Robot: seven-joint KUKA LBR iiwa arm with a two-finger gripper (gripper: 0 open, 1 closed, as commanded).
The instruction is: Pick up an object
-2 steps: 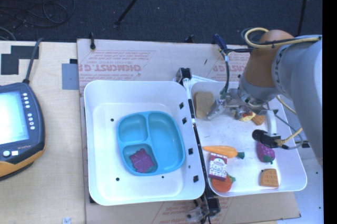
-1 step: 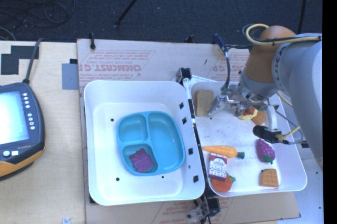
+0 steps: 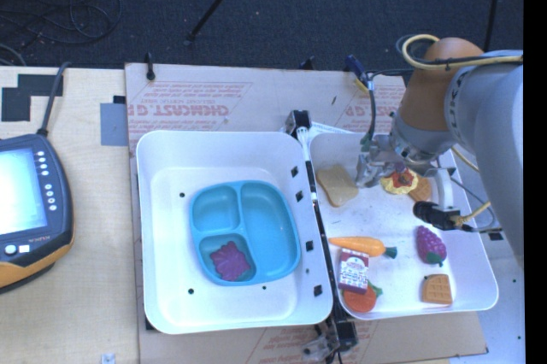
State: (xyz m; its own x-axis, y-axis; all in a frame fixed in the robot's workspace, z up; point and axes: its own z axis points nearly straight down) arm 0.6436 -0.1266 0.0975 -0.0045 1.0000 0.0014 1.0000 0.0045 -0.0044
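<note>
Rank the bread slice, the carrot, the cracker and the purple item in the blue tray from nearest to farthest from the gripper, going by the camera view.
From the gripper:
1. Bread slice, just to its left in the right bin.
2. Carrot, below it, mid-bin.
3. Cracker, at the right bin's lower right corner.
4. Purple item, in the blue tray in the left bin.

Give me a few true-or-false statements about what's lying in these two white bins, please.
1. The blue divided plate sits in the left bin. True.
2. The carrot lies on the blue plate. False: it lies in the right bin.
3. A purple item rests in one plate compartment. True.
4. The grape bunch is in the left bin. False: it is in the right bin.
5. The arm's jaws are down in the right bin. True.
</note>
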